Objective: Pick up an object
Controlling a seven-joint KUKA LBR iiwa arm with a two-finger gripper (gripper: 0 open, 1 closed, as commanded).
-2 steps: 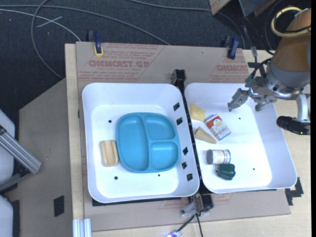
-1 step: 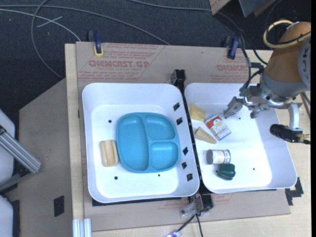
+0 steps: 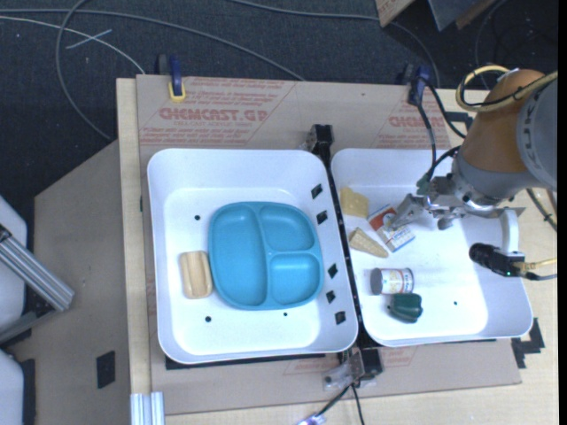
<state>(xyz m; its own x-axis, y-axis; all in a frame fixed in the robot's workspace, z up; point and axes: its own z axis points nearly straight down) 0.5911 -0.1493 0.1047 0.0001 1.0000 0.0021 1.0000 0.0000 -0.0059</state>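
A small red-and-white packet (image 3: pixel 391 228) lies in the right bin (image 3: pixel 461 326), touching the fingers (image 3: pixel 406 212) of the gripper (image 3: pixel 409 218). Whether they grip it cannot be told. Nothing appears lifted, so the pick seems unfinished.

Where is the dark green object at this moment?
The dark green object lies in the right bin, near its front edge, just below the small jar.

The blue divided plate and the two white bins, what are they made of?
The blue divided plate looks like moulded plastic: one even colour, soft matte sheen, rounded compartment ridges. The left bin and right bin seem to be thin glossy white plastic, with smooth curved corners; I cannot be certain.
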